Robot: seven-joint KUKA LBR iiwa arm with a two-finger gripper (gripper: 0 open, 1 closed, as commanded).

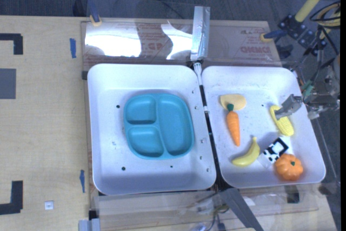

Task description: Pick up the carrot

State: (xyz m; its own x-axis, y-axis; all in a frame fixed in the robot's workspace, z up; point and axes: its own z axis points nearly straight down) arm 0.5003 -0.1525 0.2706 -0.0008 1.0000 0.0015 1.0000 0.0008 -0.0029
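In the right bin [259,76], the carrot [233,124] lay lengthwise, leafy end up-frame, well left of the end effector [282,111], whose spread I could not tell, over the corn [285,123].

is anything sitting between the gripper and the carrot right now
Nothing visible does. The gripper sits over the corn cob at the right side of the right bin, and the carrot lies to its left across bare white floor. The banana and the yellow piece by the carrot's top lie off that line.
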